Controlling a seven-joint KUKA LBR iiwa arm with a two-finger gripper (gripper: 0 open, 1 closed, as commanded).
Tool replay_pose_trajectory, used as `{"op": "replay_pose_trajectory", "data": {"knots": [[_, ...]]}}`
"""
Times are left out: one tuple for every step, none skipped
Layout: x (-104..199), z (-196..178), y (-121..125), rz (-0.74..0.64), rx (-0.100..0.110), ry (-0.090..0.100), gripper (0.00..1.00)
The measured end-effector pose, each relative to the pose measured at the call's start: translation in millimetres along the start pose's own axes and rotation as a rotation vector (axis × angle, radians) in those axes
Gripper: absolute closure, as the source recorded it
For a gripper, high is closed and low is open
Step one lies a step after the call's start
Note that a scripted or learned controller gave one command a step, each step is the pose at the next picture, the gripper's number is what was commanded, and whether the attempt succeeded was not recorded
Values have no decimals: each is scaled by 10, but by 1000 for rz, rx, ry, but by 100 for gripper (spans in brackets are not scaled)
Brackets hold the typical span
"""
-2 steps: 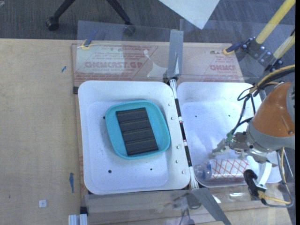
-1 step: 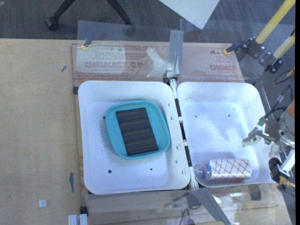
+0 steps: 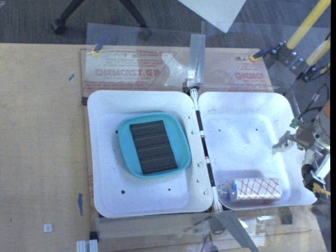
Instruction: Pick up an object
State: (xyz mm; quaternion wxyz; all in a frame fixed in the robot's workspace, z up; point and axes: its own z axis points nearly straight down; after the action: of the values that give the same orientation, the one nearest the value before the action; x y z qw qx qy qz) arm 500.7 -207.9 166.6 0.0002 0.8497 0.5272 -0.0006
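Though the end effector (image 3: 287, 142) sits over the right bin (image 3: 247, 109), I cannot tell its opening, partly cropped.

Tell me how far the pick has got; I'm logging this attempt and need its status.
Nothing looks done yet. The teal tray lies flat in the left bin, and the bottle with the red-checked label lies on its side in the right bin. In hand: the pincer sits at the right bin's right edge, with nothing visibly between its fingers. Left: reach an object, grasp it, lift.
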Motion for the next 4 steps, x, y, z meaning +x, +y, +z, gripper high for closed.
{"op": "replay_pose_trajectory", "data": {"knots": [[-9, -134, -80, -102, 1, 0, 0], [395, -513, -171, -329, -3, 0, 0], [395, -612, -161, -331, -6, -2, 100], [732, -443, -471, -400, 3, 1, 100]]}}
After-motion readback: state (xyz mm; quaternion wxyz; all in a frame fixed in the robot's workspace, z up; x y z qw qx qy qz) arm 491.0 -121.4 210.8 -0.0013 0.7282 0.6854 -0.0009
